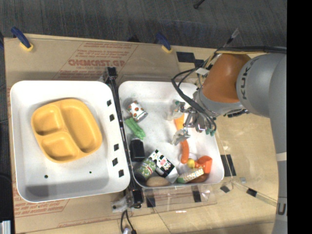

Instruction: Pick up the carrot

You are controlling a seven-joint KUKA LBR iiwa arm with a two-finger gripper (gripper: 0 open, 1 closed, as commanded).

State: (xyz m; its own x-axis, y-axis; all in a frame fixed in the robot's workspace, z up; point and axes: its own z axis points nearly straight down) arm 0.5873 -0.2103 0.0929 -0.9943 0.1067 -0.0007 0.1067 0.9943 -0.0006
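The carrot (185, 151) is a short orange stick lying in the right bin (156, 92), near its right wall, pointing roughly toward the front. My gripper (178, 124) hangs low over the bin just behind the carrot, under the grey wrist with the orange band. Its two metal fingers (180, 136) stand apart, so it is open. The nearer finger ends right at the carrot's rear tip. A small orange-yellow patch shows between the fingers; I cannot tell what it is. The carrot is not between them.
The right bin also holds a red-and-white can (137, 111), a green vegetable (135, 128), a black block (137, 149), a cow-patterned carton (164, 164) and a red item (204, 164) at the front. A yellow divided tray (66, 129) lies in the left bin (29, 179).
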